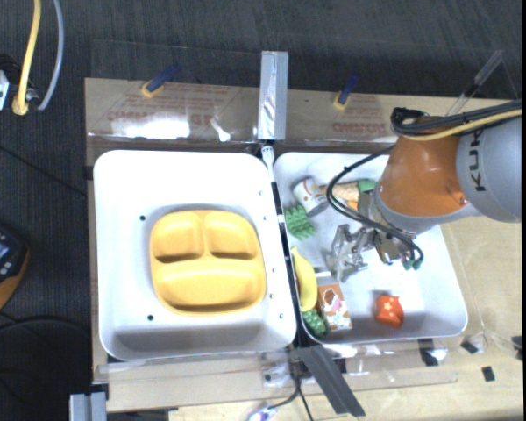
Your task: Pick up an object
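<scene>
robotics lab | taped bench [193, 117] | two white bins [123, 182] | loose cables [31, 42] | industrial arm [473, 169]

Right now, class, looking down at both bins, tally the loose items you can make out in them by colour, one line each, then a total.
Yellow: 2, the tray and the banana-like piece
Green: 2, the block and the leafy item
Red: 1, the round item
Brown carton: 1
Total: 6, plus a partly hidden item under the arm.

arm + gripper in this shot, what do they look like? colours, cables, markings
Grey arm with a broad orange band above the wrist and part of dark lettering on its side. Black cable loops by the wrist; a yellow and black one runs along the top. Metallic silver gripper.
</scene>
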Motion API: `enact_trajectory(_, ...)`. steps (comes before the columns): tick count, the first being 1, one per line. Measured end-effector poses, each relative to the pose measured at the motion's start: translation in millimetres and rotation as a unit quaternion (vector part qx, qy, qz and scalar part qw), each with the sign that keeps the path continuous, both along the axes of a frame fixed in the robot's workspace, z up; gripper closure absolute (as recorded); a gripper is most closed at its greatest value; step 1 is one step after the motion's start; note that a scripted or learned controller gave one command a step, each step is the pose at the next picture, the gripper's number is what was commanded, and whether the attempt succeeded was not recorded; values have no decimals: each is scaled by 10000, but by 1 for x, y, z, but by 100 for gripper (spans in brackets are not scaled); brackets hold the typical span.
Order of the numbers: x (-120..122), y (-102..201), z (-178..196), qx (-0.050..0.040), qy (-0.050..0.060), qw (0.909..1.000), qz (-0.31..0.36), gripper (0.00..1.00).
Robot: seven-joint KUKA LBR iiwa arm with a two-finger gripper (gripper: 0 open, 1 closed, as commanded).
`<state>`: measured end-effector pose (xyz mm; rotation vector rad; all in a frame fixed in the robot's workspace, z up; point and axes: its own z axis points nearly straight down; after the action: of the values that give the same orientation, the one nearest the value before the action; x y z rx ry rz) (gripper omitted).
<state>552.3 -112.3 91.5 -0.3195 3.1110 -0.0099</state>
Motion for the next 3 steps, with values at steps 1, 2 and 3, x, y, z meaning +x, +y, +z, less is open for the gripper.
enact_trajectory(1, 20, 8, 0, -9, 29, 9999, 122, 0)
enact_trajectory(2, -6, 10, 1, 5, -34, 10000, 18, 0)
enact_trajectory(3, -34, 13, 2, -20, -97, 9999, 97, 0)
